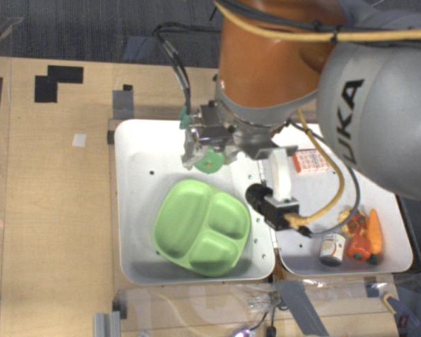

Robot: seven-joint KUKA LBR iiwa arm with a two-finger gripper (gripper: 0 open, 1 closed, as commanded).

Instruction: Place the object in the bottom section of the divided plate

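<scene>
Smooth matt green plastic plate (202,229), glossy white bins (137,181)

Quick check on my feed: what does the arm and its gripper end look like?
The arm has a light grey shell with dark "KU" lettering and a wide orange band above the wrist. Black and yellowish cables loop around it. The gripper end is grey metal with small green parts.

The grey arm (365,111) (orange-banded above the wrist) reached in from the right, its pincer (203,153) pointing downward.

Tool (205,153) over left bin (137,188), above green divided plate (202,227); small items in right bin (400,255).
</scene>
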